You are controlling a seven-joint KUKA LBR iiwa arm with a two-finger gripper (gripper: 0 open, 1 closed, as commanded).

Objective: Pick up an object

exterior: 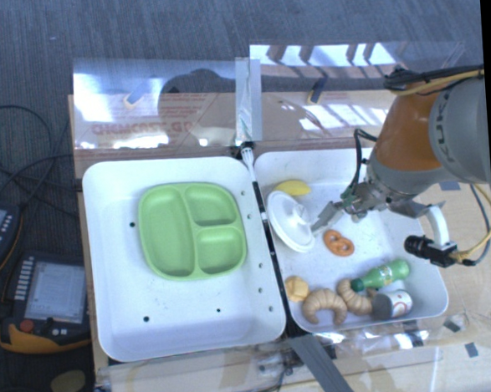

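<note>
My gripper [319, 221] hangs low over the middle of the right bin [417, 246], reaching in from the right. Its tip sits just beside the right edge of a tilted white bowl [289, 220], and I see nothing held in it. An orange pretzel [338, 243] lies just below the tip. A yellow fruit [293, 188] lies behind the bowl. Along the bin's front lie a tan croissant [324, 304], a green bottle [381, 275], a small grey can [393, 305] and a small yellow piece [296, 288].
The left bin [120, 317] holds a green divided plate [192, 230]. A raised wall between the two bins [263, 232] runs right next to the white bowl. A black cable connector [430, 251] hangs over the right bin's right side.
</note>
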